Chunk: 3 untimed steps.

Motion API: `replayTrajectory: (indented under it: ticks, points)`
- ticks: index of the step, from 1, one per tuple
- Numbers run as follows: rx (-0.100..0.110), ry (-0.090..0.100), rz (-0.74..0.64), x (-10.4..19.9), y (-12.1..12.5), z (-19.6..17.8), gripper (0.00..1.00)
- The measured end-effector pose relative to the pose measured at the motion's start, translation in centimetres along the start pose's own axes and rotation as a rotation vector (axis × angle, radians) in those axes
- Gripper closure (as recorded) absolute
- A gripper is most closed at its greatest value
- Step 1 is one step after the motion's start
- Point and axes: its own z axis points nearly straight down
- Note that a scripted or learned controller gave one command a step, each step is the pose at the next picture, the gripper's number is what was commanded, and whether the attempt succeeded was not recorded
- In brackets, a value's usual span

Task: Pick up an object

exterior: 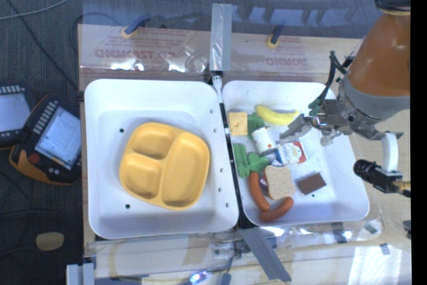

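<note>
The arm (383, 43) reaches in over the right bin (347, 207), with its gripper (293, 133) low above the middle of the pile of toy food. The fingers stand slightly apart with nothing between them, their tips just over the small white packet (292, 154) with red print.

Contents of the right bin, all crowded toward its left wall:
- Banana (275, 116), near the far edge, curved, smooth, probably light hollow plastic; it is likely to roll or slip unless taken across its middle
- Yellow block (237, 123), in the far left corner, flat-sided and stiff; an easy grip across two opposite faces
- White bottle (262, 139), lying on its side beside the green piece (248, 162); round and slippery, best taken across the body
- Slice of bread (279, 182), lying partly over the sausage (267, 202) near the front edge; flat and thin, to be gripped by its edges
- Brown square (310, 183), lying flat toward the front right, well clear of the rest; low profile, hard to get under

The white packet is the nearest candidate. It looks light and flat, possibly soft; a grip across its narrow width is advised, since neighbours touch it on the left.

The left bin (100, 207) carries a yellow divided tray (165, 163)
</note>
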Motion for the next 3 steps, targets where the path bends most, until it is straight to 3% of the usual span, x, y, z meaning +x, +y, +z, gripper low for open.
replayTrajectory:
  ticks: [1,2,3]
  points:
    - [0.002,0.001,0.155,-3.2,6.4,10.2,0.00]
    - [0.000,-0.001,0.157,-3.1,9.7,15.5,0.00]
    - [-0.016,-0.003,0.175,-6.1,1.3,17.1,0.00]
